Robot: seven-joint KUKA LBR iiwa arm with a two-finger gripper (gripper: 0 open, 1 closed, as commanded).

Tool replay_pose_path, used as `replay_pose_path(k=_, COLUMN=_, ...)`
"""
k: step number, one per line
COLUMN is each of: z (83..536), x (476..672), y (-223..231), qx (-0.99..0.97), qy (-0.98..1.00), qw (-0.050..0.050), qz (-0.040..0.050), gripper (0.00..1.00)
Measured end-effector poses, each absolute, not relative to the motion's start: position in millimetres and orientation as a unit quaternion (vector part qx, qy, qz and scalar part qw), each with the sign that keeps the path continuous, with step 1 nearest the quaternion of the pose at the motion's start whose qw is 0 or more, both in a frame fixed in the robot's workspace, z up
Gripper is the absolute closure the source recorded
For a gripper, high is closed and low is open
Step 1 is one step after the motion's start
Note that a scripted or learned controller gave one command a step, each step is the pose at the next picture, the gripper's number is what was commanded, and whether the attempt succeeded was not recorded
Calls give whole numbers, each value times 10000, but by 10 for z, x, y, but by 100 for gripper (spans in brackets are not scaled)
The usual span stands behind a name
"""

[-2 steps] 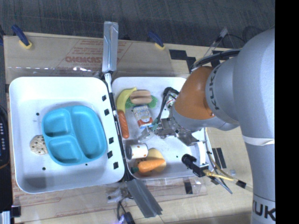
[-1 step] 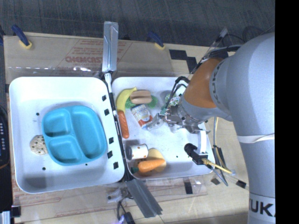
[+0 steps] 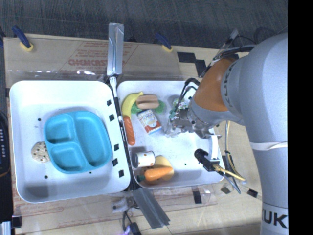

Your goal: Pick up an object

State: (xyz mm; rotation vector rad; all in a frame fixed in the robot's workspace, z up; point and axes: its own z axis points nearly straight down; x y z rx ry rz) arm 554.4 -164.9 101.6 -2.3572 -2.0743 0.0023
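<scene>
The right bin (image 3: 188, 168) holds a yellow banana (image 3: 129, 103), a hot dog bun (image 3: 147, 102), a small printed carton (image 3: 149, 122), a red-orange sausage (image 3: 129, 130), a white can (image 3: 145, 159), a yellow fruit (image 3: 164, 162) and an orange carrot (image 3: 156, 174). My gripper (image 3: 174, 122) hangs low over the bin's middle right, just right of the carton. A small green item (image 3: 175, 104) lies right above it, partly hidden by the wrist.
The left bin (image 3: 24, 97) carries a blue divided plate (image 3: 77, 141) and a cookie (image 3: 39, 152) at its left side. The arm's grey body covers the right bin's right side. A metal divider (image 3: 115, 48) stands between the bins at the back.
</scene>
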Motion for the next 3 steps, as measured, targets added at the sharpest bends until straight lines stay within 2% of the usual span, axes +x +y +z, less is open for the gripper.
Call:
replay_pose_path(k=1, z=1013, x=5541, y=-1651, qx=-7508, qy=-6606, qw=10, qz=11, gripper=0)
replay_pose_path(k=2, z=921, x=4768, y=-1569, qx=-7248, qy=-6889, qw=12, qz=-2, gripper=0)
replay_pose_path(k=3, z=917, x=5788, y=-1216, qx=-7121, qy=-7021, qw=13, qz=-6, gripper=0)
